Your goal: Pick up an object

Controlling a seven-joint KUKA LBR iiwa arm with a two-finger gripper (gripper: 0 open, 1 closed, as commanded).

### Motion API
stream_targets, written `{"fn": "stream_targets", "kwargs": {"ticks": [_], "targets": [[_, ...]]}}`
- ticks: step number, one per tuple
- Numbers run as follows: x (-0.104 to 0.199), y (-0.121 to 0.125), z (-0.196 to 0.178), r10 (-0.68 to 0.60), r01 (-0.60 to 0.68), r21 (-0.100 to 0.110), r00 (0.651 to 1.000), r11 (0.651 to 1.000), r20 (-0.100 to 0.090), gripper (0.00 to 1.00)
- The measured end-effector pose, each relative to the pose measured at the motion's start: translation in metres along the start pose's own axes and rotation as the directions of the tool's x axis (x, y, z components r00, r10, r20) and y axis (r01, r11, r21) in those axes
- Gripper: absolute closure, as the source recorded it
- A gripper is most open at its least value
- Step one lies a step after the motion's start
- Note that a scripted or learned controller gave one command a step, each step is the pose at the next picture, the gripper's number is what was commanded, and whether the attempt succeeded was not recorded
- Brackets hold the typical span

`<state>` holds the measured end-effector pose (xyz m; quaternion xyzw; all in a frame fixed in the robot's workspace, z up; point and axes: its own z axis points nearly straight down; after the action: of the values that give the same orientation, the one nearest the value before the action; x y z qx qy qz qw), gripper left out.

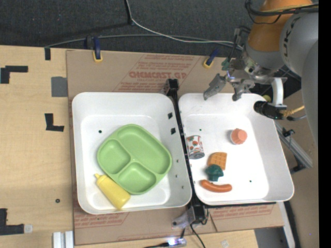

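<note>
Gripper point(225, 91) hung over back rim of right bin point(269, 190), fingers spread, nothing between them. Pickable bits sat well apart from it: pink round piece point(238, 136), small can point(195, 146), hotdog point(216, 186). Looked like staging height, hard to say.

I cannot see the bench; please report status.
Gripper open, above right bin far edge, holding nothing. Pink round piece nearest, untouched. Path to it clear.

Pincer point(225, 91) open, empty, above far rim of right bin point(269, 187). Right bin: can point(195, 146), pink cup point(238, 136), waffle point(217, 159), broccoli point(214, 172), sausage point(215, 187). Left bin point(85, 118): green plate point(134, 158), mustard bottle point(111, 190).
</note>
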<state>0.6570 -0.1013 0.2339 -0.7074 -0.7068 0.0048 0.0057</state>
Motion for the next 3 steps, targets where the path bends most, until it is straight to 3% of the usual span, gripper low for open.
{"fn": "stream_targets", "kwargs": {"ticks": [1, 3], "targets": [[0.0, 0.002, -0.008, -0.003, 0.003, -0.013, 1.0, 1.0, 0.001, 0.0], [0.0, 0.003, 0.101, -0.002, 0.003, -0.008, 1.0, 1.0, 0.003, 0.0]]}}
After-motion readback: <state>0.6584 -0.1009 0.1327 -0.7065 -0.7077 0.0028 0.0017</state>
